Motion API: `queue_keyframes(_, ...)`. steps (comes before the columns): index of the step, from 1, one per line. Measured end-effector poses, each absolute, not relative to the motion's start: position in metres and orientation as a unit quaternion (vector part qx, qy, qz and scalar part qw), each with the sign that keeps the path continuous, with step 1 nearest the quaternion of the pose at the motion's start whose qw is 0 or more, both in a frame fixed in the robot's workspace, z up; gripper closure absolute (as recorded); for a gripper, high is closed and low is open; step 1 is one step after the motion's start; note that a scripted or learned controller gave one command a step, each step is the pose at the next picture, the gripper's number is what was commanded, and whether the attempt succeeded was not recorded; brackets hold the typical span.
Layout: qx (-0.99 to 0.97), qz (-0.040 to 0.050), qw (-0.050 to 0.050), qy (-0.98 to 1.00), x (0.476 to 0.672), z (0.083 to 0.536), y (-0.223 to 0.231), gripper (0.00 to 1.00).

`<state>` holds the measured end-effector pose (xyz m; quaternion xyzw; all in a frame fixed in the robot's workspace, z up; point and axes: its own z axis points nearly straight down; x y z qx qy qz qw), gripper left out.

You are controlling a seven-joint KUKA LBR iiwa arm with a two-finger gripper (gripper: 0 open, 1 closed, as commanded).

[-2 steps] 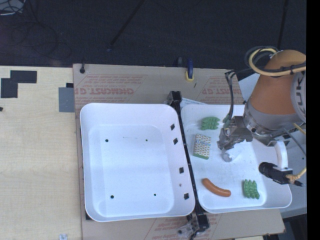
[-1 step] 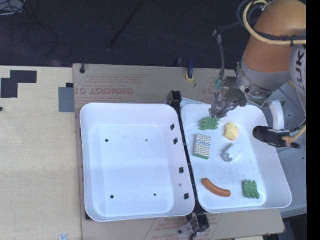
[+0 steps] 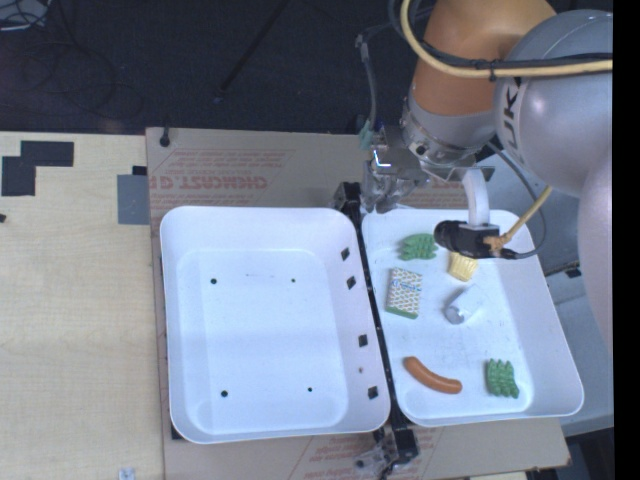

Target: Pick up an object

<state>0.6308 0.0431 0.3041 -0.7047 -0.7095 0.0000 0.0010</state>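
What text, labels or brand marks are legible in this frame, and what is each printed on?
Red print on the cardboard sheet behind the bins: upside down and too blurred to read.
Red print on the cardboard's front edge: too small to read.
Dark letters on the arm's grey housing: partly shown, seemingly "UK".
Patterned box: no readable words.

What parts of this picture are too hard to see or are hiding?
- The gripper at the right bin's top left corner, camera view: small and blurred, so whether the jaws are open or shut cannot be told.
- The yellow object: a black cable crosses its top, hiding part of it.
- The small grey object: too tiny and pale to identify.
- The arm: cut off by the right edge.
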Motion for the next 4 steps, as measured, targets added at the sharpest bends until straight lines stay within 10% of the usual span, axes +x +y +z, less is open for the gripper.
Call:
queue_keyframes(1,-0.704,-0.0045,-0.002,-0.711,0.645,0.403,0.135,1.00)
queue_keyframes(4,-0.706,0.0017,0.002,-0.708,0.622,0.350,0.195,1.00)
